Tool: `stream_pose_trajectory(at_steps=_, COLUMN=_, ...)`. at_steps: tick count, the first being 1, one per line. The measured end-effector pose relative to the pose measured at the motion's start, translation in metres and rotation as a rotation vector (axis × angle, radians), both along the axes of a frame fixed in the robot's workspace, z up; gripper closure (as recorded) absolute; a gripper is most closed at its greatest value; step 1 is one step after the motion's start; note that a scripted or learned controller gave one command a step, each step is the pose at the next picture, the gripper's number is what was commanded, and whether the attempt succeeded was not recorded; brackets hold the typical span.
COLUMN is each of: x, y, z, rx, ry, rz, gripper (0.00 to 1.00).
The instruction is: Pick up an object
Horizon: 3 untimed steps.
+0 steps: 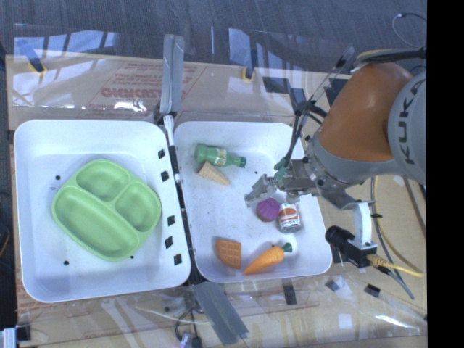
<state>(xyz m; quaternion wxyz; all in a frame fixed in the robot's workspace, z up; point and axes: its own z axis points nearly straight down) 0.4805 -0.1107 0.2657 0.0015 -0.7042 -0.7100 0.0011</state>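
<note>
The right bin (217,263) holds a green bottle (217,156), a tan cone-shaped piece (213,172), a purple round object (267,209), a small red-and-white jar (289,217), a waffle-like orange square (228,252) and a toy carrot (265,260). My gripper (279,186) hangs over the right part of this bin, just above the purple object and the jar. Its grey metal fingers (258,192) point left and down, with nothing visible between them.
The left bin (32,187) holds a green divided plate (106,209). A grey divider bar (171,75) runs between the bins at the back. The arm's orange band (359,114) bulks over the right bin's right edge. Cables (395,263) lie right of the bench.
</note>
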Motion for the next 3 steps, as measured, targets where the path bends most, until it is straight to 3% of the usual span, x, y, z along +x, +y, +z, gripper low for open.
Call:
stream_pose_trajectory(at_steps=1, x=0.052, y=-0.054, z=-0.073, rx=0.000, ry=0.000, rz=0.146, gripper=0.00)
stream_pose_trajectory(at_steps=2, x=0.088, y=-0.100, z=-0.174, rx=-0.001, ry=-0.003, rz=0.135, gripper=0.00)
stream_pose_trajectory(at_steps=3, x=0.088, y=-0.100, z=-0.164, rx=-0.002, ry=-0.002, rz=0.139, gripper=1.00)
